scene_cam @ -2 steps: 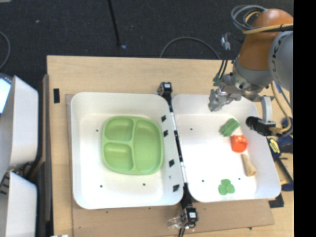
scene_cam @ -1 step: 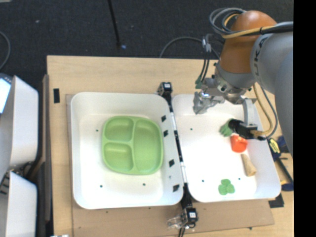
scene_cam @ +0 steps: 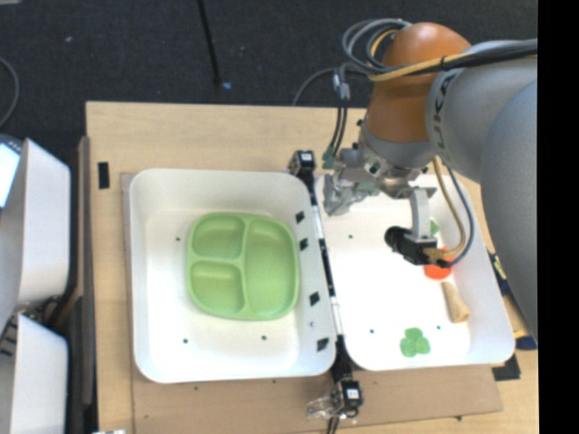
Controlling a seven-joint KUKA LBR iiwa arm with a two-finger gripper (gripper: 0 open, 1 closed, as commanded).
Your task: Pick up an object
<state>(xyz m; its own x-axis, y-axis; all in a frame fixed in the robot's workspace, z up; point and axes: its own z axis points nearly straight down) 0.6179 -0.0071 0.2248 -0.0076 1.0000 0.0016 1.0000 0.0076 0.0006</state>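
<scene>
Green piece [scene_cam: 415,342]: 1 lay nearest you, at the right bin's [scene_cam: 371,287] front.
Gripper [scene_cam: 337,194]: hung over that bin's back-left corner, well apart; its opening you couldn't tell.
Risk: descending there, you could have struck the wall [scene_cam: 327,242].

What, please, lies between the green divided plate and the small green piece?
Between the green divided plate and the small green piece, the camera view shows the bins' adjoining rims and bare floor.
</scene>
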